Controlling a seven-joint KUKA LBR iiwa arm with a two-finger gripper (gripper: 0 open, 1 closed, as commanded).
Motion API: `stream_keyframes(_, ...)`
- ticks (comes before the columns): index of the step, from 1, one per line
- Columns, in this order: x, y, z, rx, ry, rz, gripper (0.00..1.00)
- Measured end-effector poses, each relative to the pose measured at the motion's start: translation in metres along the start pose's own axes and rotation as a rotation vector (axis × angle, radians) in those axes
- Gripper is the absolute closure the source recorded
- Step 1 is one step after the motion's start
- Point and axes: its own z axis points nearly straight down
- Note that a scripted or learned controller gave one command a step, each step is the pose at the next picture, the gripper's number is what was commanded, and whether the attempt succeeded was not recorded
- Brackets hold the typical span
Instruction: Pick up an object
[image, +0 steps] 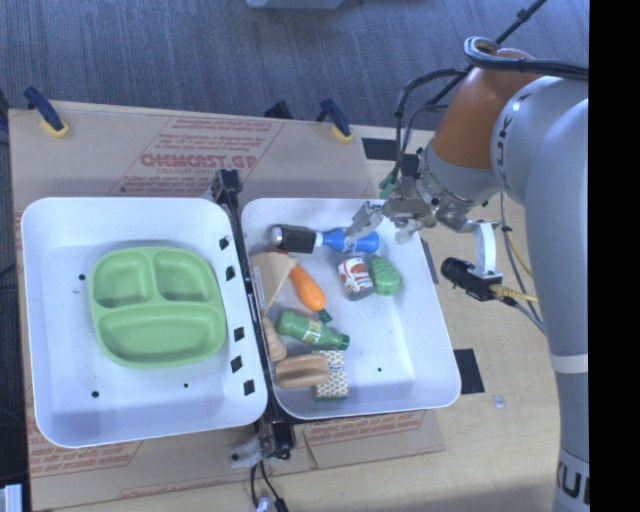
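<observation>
Overhead, from the fixed camera: two shallow white bins side by side on a cardboard-covered table (90, 140), grey arm (540, 130) with orange band reaching in from the right. Tool (385, 215) poised at the far right rim of the right bin (425, 340), directly above a blue-and-white item (350, 240); impossible to tell from this angle whether released or clenched, and nothing seen between its tips.

Taking the orange carrot (309, 288) near the middle of the right bin as landmark: just beyond it, a dark cylinder (293, 238) touching the blue-and-white item; to its right, a small red-and-white can (354, 277) pressed against a green knobbly piece (384, 276); nearer the camera, a green bottle (312, 331) lying on its side; farther toward the camera, a tan bread-like roll (301, 371) beside a patterned packet (335, 381); to its left, a beige wedge (271, 272) against the bin wall.

Well to the carrot's left, in the left bin (40, 330), a green divided plate (157, 304) lying flat.
</observation>
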Motion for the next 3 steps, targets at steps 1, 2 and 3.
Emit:
stream_keyframes(1, 0.003, -0.004, 0.120, 0.000, 0.000, -0.172, 0.00)
stream_keyframes(2, 0.003, -0.004, 0.109, 0.001, 0.000, -0.175, 1.00)
stream_keyframes(3, 0.061, -0.024, 0.002, -0.005, 0.000, -0.177, 1.00)
